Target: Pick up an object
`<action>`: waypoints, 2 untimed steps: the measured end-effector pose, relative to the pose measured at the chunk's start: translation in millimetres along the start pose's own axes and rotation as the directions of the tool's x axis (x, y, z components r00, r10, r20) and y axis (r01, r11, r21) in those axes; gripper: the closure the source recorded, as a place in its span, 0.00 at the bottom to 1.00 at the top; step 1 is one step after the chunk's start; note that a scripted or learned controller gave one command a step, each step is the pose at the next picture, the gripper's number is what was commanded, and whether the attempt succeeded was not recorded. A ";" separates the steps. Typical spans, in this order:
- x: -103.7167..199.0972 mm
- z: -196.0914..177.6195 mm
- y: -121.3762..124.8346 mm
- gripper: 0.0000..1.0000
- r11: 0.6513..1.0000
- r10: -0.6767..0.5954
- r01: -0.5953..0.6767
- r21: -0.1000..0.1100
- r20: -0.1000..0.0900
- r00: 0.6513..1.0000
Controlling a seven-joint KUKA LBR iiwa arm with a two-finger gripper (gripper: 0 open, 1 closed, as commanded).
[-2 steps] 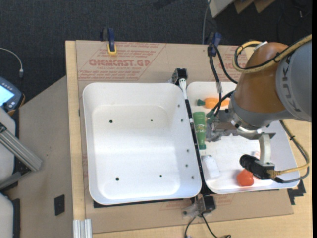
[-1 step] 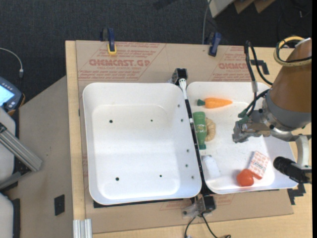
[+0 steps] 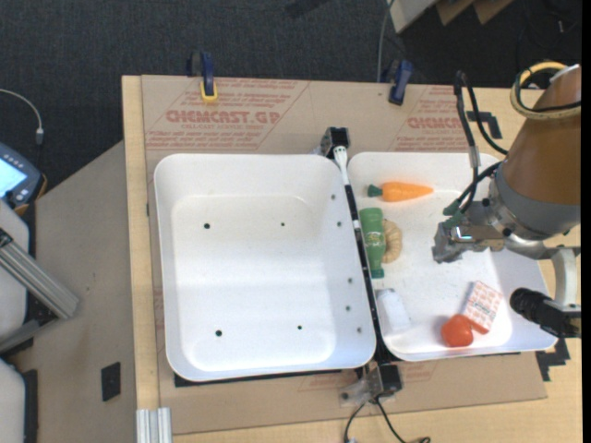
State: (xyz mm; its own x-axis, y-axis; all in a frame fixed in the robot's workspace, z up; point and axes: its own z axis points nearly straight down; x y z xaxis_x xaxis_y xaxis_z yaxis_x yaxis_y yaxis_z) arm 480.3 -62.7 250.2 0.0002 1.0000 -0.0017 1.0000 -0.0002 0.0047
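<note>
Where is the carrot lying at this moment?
In the camera view the carrot lies in the right bin, near its far rim, just above the green bottle by the divider, left of the gripper.

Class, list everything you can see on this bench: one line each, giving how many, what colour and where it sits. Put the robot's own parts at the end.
Bins: 2, white, side by side on the board.
Carrot: 1, orange with green top, far end of the right bin.
Bottle: 1, green, right bin along the divider.
Round object: 1, red, near end of the right bin.
Packet: 1, white with red pattern, beside the round object.
Clear object: 1, whitish, near left corner of the right bin.
Clamps: 2, blue, board's far edge.
Arm: 1, grey with orange band, from the right.
Gripper: 1, dark, above the right bin.
</note>
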 end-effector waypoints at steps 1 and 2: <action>0.1 -10.0 0.7 1.00 1.000 0.000 0.000 -0.002 0.000 1.000; 0.2 -19.9 1.4 1.00 1.000 -0.001 0.001 -0.004 0.001 1.000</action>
State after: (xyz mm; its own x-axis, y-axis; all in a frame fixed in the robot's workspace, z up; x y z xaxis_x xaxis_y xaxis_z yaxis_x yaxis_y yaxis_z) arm 481.6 -62.4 270.1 -0.0005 1.0000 -0.0027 1.0000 0.0005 0.0086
